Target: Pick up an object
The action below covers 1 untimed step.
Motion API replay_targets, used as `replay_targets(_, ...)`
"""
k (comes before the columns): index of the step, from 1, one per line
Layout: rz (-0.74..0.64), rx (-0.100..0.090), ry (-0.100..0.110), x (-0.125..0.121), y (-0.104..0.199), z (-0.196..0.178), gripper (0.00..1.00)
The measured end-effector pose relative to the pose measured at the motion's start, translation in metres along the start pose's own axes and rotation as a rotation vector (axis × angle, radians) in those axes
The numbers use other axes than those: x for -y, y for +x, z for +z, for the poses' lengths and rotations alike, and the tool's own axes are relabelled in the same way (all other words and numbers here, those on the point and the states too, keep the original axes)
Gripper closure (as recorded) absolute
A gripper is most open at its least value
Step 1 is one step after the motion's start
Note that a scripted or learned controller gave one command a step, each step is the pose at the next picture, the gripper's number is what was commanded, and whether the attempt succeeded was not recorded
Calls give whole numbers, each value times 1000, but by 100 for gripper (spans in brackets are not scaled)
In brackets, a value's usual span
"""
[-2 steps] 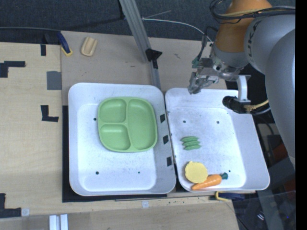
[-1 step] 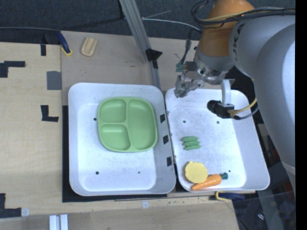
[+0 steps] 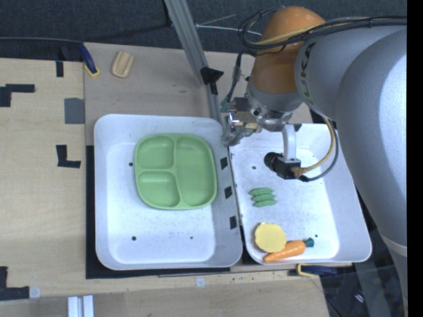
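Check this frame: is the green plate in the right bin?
No. The green plate lies in the left bin; the right bin holds the carrot and other small items.

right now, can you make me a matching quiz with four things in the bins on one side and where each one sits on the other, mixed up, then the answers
Things:
1. green divided plate
2. green pea pod
3. yellow round piece
4. carrot

Places:
A. middle of the right bin
B. near edge of the right bin, lying on its side
C. left bin, upper middle
D. near part of the right bin, touching the carrot

Pairs: 1-C, 2-A, 3-D, 4-B
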<state>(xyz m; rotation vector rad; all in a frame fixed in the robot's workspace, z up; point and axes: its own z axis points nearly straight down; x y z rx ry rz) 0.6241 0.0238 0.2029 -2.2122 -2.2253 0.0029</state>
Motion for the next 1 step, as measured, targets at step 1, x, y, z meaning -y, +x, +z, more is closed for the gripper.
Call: replay_targets(1, 0, 0, 0, 23, 41, -1, 100)
